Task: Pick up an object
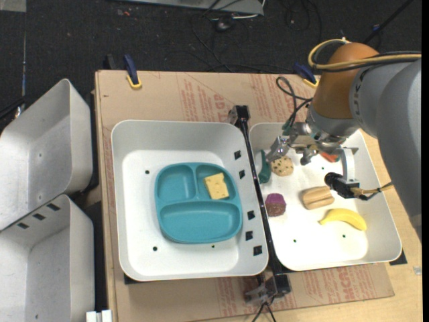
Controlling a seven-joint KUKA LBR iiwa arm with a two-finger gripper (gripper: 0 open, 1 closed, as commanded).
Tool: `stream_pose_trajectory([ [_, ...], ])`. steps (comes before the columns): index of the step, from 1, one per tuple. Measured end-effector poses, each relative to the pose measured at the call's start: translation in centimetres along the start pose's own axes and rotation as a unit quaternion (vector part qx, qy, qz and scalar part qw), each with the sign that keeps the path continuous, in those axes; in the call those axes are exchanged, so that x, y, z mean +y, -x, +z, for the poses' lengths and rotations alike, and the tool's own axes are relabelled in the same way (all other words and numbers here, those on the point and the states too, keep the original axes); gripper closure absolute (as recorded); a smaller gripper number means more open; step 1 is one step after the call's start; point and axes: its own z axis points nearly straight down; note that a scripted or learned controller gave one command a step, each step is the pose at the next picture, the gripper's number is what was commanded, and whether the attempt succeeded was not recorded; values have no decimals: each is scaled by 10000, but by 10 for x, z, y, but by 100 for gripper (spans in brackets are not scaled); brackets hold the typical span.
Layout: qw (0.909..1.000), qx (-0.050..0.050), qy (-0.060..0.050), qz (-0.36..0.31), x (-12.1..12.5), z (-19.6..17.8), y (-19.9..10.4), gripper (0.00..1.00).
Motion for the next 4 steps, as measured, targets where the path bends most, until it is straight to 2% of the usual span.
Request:
stream_pose_trajectory([
  [1, 10000, -7, 40, -2, 2, -15, 0, 100],
  [3, 10000, -9, 68, -22, -4, -127, -3, 100],
  [4, 10000, -4, 38, -21, -4, -127, -3, 100],
])
